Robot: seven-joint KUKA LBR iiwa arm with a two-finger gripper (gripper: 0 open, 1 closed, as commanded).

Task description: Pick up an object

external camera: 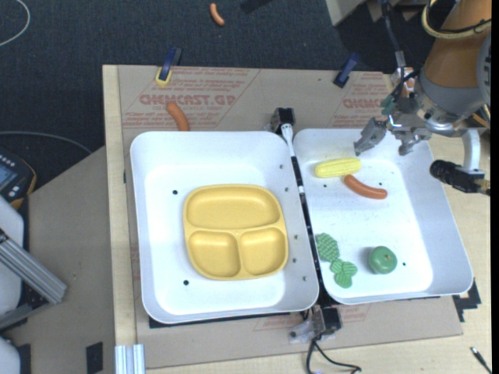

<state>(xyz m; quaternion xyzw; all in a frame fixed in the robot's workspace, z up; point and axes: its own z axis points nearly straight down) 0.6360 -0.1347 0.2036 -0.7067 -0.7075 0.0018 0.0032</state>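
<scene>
Hand (387, 137) hangs over the far end of the right bin (444, 232), its two fingers spread apart with nothing between them. Of the things in that bin, the corn cob (337, 167) is the likeliest target: it lies just below and to the left of the hand in the camera view, close to the left fingertip but not touching it. Its long axis runs nearly left to right, tilted slightly up toward the hand. A sausage (366, 187) sits just beyond the cob, nearer the viewer and almost under the hand, also lying crosswise. Well away from the hand, at the bin's near end, rest a green apple (382, 259) and some leafy greens (334, 259).
</scene>
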